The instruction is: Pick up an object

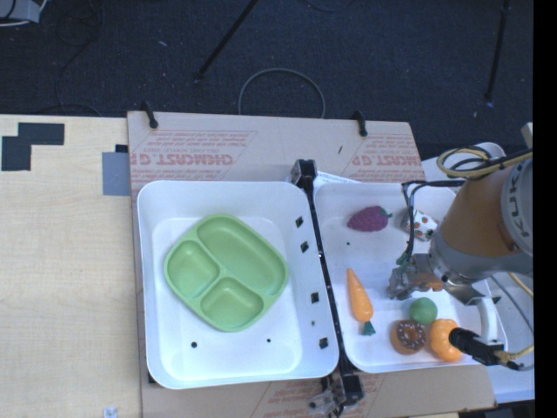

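The right bin (pixel 383 360) holds several toy foods. An orange carrot (pixel 359 296) lies left of centre, a purple piece (pixel 369 219) sits near the back, and a green ball (pixel 423 310), a brown donut (pixel 407 336) and an orange fruit (pixel 444 339) cluster at the front right. A small spotted white piece (pixel 424 225) rests at the back right. My gripper (pixel 402 286) hangs low over the bin floor, just up-left of the green ball and right of the carrot. The arm's grey body with its orange band (pixel 474 216) covers the bin's right side.
The left bin (pixel 165 338) carries a green divided plate (pixel 226 271). A black divider (pixel 315 268) runs between the two bins. Yellow and black cables (pixel 466 159) loop above the arm at the right.
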### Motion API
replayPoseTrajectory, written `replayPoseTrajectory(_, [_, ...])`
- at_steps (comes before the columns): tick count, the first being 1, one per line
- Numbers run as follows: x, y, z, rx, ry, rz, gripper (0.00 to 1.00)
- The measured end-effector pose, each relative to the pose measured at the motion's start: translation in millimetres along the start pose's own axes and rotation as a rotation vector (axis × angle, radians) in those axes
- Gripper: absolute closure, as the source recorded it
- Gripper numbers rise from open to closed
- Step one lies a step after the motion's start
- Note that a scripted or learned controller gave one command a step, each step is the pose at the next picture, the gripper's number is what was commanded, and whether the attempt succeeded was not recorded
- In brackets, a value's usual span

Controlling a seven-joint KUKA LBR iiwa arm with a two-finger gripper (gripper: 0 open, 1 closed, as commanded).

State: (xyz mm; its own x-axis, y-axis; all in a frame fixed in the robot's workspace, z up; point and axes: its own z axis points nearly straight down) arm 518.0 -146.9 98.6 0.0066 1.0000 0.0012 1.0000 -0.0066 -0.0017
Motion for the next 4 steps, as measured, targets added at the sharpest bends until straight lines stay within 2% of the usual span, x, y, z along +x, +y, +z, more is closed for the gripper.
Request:
replayPoseTrajectory(1, [1,6,-44,-0.002,-0.001,-0.008,1.0])
replayPoseTrajectory(2, [8,0,-94,-0.003,-0.001,-0.008,1.0])
replayPoseTrajectory(3, [7,1,-117,-0.002,-0.001,-0.008,1.0])
replayPoseTrajectory(4, [62,-1,-128,0.0,0.001,-0.011,1.0])
